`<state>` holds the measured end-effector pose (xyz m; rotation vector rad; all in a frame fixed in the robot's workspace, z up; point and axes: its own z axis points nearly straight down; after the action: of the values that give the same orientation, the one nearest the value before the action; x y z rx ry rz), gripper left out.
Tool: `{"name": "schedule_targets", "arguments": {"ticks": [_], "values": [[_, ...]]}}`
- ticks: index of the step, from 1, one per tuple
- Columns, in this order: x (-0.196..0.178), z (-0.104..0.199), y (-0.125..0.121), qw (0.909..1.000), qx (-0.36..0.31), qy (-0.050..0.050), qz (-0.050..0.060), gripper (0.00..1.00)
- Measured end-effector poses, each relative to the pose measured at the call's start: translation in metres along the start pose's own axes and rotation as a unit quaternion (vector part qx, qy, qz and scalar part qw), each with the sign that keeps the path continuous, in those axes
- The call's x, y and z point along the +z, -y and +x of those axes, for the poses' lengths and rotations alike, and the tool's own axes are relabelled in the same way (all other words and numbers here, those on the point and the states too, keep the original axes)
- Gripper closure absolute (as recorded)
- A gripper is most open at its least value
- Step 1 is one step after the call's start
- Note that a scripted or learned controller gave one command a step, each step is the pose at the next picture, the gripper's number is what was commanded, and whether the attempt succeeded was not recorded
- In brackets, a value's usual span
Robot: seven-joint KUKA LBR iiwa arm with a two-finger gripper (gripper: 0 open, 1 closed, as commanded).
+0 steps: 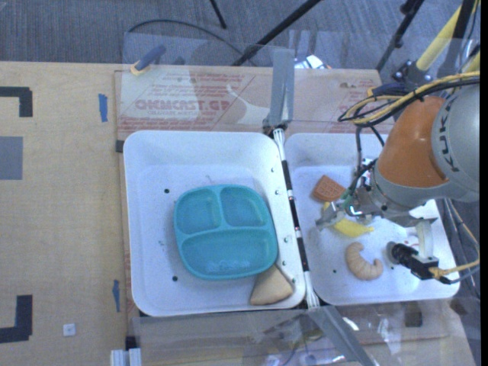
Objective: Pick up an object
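Nearest you: a tan wedge (272, 289) in the left bin (145, 204), beside a teal plate (226, 231).
Your end effector (341, 212) hovers in the right bin (328, 280) over a yellow piece (353, 228); you cannot tell its opening. The croissant (363, 261) nearby looks light, rigid; pinch its middle.

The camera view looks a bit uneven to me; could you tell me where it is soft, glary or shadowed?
In the camera view, light is even and soft, with faint shadows under the teal plate; the white bins look bright, nearly washed out; a clear sheet along the bottom edge catches glare; the tool is small and blurred among its cables, while the croissant stays fairly sharp.
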<state>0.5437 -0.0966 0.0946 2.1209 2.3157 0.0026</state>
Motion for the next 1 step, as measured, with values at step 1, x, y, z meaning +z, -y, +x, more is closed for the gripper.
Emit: {"name": "schedule_targets", "arguments": {"ticks": [1], "values": [[-0.0103, -0.0013, -0.0005, 1.0, 0.002, 0.0, -0.001, 1.0]]}}
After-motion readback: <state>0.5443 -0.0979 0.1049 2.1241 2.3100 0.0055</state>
